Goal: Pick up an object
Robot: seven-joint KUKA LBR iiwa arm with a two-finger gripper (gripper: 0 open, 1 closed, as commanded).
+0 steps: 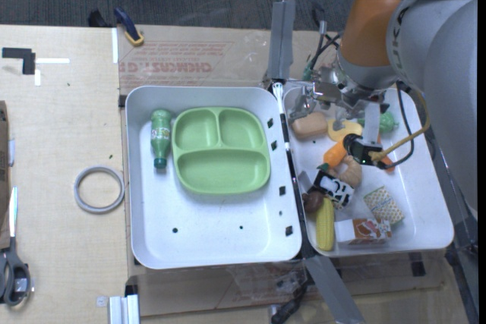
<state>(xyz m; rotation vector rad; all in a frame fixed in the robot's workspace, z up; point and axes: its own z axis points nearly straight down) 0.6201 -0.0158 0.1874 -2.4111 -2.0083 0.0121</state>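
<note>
- Over the right bin (425, 228), I have my claw (328, 96) hanging low at the far end, just above the heap of toy food; my own wrist and cabling sit in the way, so I cannot tell how my claw is set.
- Nearest to it lies the tan bread-shaped piece (309, 125), just below and a touch left of my claw, close to the wall between the two bins.
- Beside that, to the right, lie a yellow piece (343, 131) and an orange piece (335, 155), pressed together, so a pinch there would likely catch two things or slip off both.
- To do this well, I judge I should settle on the bread piece, come straight down over its middle and close across its narrow side, keeping clear of the dividing wall.
- The corn cob (324, 224) and the small cartons lie at the near end of the bin, well apart from my claw.
- In the left bin (205, 235) rest a green divided plate (222, 150) and a green bottle (160, 136), both well apart from me.
</note>
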